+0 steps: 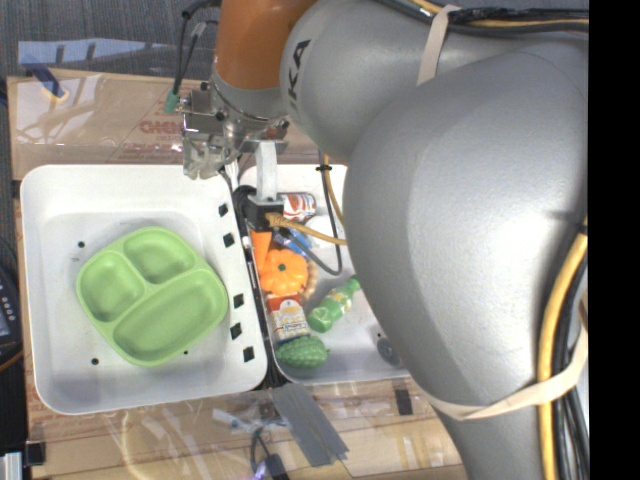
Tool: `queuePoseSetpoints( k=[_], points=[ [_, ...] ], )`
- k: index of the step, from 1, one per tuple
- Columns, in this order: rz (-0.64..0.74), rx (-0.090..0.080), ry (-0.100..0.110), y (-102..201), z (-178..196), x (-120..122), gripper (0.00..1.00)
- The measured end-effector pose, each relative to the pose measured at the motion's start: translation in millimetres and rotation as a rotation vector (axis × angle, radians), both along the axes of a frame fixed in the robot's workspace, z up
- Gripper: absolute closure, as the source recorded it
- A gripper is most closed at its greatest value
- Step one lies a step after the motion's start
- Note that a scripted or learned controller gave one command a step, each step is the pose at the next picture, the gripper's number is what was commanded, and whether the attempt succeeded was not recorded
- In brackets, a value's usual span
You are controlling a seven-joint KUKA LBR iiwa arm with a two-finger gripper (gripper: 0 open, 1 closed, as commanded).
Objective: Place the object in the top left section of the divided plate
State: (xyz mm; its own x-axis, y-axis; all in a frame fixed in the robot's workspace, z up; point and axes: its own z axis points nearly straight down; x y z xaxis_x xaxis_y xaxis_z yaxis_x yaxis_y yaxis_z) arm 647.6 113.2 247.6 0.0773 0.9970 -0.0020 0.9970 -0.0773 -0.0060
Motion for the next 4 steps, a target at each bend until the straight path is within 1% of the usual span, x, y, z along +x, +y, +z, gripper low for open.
queuePoseSetpoints(
  k=[1,2,3,4],
  points=[
    [0.000,0.000,-0.001,0.0,0.5,0.2,0.00],
    [-0.121,0.000,-0.005,-22.5,28.0,8.5,0.00],
    [-0.111,-0.001,-0.002,-20.5,37.3,8.3,1.00],
    [-0.357,0.000,-0.005,60.2,55.5,8.0,1.00]
  ],
)
